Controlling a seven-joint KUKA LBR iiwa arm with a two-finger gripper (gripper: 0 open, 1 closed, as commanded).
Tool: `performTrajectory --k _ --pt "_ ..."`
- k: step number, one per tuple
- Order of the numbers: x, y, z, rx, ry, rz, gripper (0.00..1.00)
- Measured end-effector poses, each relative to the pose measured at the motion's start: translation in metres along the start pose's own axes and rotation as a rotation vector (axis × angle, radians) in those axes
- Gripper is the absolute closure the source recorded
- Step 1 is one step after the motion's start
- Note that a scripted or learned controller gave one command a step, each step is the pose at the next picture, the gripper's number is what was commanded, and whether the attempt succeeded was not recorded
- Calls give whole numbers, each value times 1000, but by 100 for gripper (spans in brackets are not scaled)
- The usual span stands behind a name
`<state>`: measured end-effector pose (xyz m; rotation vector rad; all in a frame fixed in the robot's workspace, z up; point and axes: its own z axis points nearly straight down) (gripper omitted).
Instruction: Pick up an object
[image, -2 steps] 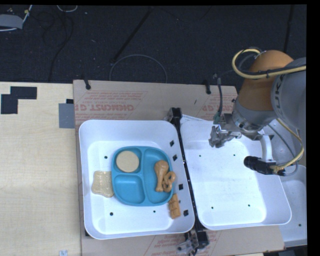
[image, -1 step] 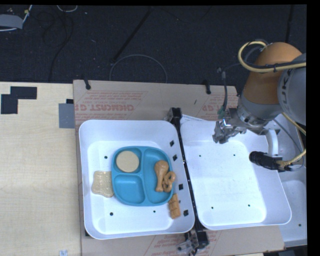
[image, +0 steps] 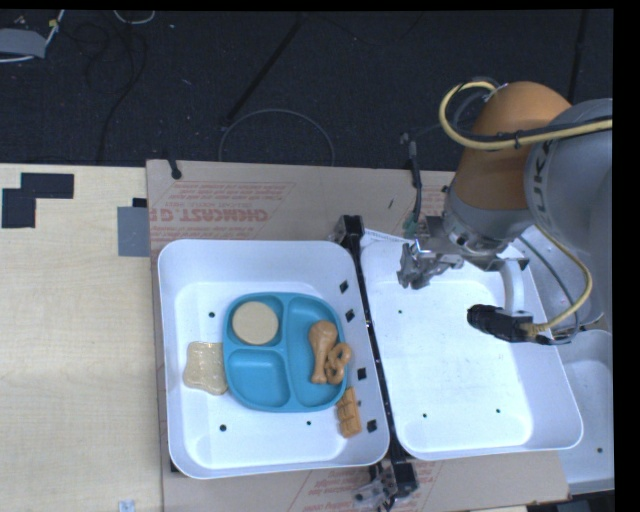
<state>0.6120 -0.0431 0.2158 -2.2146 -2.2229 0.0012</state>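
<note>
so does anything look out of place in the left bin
Two food pieces lie off the blue tray: a pale one against its left edge and a small brown one by its lower right corner. The rest sits in the tray's compartments.

Fixed overhead cam, angled down on both bins (image: 180, 265), prob. mid-range.

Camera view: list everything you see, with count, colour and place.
bins: two, white, side by side on the bench
divided plate: one, blue, in the left bin
round cracker: one, tan, in the plate's upper-left compartment
pretzel-like pieces: brown, in the plate's right compartment
pale biscuit: one, cream, on the bin floor left of the plate
small brown piece: one, below the plate's right corner
arm: one, grey and orange, over the right bin
hand: one, over the right bin's upper-left edge
</note>
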Motion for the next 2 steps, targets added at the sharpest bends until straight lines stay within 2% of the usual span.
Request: performTrajectory --k 1,2 --pt "47 5 6 1 -1 0 100" --pt "103 16 -8 -2 0 -1 100"
